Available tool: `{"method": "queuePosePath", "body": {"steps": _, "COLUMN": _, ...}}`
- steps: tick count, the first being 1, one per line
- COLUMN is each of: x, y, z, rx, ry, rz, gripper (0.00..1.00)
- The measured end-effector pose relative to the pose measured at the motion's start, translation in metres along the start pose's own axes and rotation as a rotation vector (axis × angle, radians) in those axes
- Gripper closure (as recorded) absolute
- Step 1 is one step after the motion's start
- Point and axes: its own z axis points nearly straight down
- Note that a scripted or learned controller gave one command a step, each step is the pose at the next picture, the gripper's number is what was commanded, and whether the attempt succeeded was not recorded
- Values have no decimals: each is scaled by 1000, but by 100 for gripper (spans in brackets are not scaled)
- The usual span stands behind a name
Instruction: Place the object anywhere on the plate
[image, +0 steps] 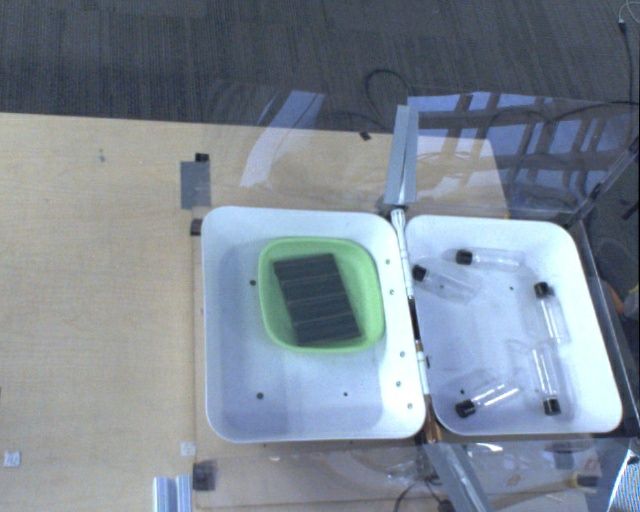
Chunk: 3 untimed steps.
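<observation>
A green square plate (371, 290) sits in the upper part of the left bin (230, 400). A dark grey ribbed block (316, 299) lies flat on the plate, slightly tilted. In the right bin (590, 400) lie several clear plastic tubes with black caps: one near the top (485, 259), one at the upper left (444, 284), one at the right (552, 313), one at the lower right (545, 380), and one at the bottom (487, 397).
A metal bracket (402, 160) stands behind the joint between the bins. A small grey plate (196, 183) lies on the wooden bench at the upper left. Cables and clear sheeting sit behind and right of the right bin.
</observation>
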Motion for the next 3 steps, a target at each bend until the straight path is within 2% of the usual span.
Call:
{"method": "queuePosePath", "body": {"steps": 1, "x": -8, "y": -2, "z": 1, "rx": 0, "ry": -1, "rz": 47, "gripper": 0}}
{"method": "queuePosePath", "body": {"steps": 2, "x": -8, "y": -2, "z": 0, "rx": 0, "ry": -2, "rz": -79, "gripper": 0}}
{"method": "queuePosePath", "body": {"steps": 3, "x": -8, "y": -2, "z": 0, "rx": -1, "ry": 1, "rz": 49, "gripper": 0}}
